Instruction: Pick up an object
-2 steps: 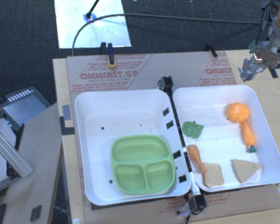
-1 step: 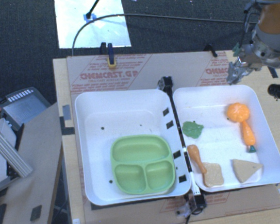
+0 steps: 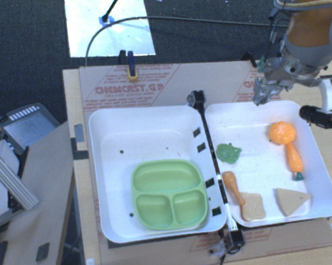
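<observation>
Hanging above the far edge of the right bin (image 3: 314, 145), the gripper (image 3: 262, 96) points down with nothing between its fingers; open or closed, I cannot tell. Inside this bin, nearest to the gripper, lie an orange fruit (image 3: 281, 132) and a carrot (image 3: 294, 157). Farther from it are a green leaf (image 3: 228, 152), a bread slice (image 3: 253, 206) and a wedge (image 3: 292, 200). A green divided plate (image 3: 169, 194) rests in the left bin (image 3: 108, 163).

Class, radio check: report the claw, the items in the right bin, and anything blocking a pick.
Claw above right bin's far edge, nothing held. Orange toy, green piece, two wedges untouched. Nothing blocking.
</observation>
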Motion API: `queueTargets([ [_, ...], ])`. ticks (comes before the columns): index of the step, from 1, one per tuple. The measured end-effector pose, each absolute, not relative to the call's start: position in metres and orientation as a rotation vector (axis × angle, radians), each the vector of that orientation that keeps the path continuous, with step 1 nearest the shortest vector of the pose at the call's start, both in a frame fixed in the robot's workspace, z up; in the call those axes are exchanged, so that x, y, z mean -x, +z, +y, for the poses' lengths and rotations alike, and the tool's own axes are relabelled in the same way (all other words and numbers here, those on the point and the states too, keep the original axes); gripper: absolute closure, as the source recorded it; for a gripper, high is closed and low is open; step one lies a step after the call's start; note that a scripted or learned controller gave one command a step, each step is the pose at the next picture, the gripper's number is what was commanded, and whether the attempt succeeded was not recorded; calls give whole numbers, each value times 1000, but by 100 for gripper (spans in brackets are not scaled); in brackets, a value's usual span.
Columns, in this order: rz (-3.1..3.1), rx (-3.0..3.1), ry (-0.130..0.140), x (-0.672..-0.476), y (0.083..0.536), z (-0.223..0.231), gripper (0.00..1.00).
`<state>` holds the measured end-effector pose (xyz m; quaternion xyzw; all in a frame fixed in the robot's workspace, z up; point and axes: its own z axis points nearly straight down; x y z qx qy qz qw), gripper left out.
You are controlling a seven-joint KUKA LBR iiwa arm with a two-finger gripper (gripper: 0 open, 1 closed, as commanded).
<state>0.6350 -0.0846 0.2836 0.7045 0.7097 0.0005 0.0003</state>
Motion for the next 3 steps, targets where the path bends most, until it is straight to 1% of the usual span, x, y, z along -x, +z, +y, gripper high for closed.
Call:
queueTargets([
  [1, 2230, -2214, 1, -616, 275, -39, 100],
  [2, 2234, -2211, 2, -613, 258, 20, 100],
  [3, 2234, -2212, 1, -598, 252, 71, 100],
])
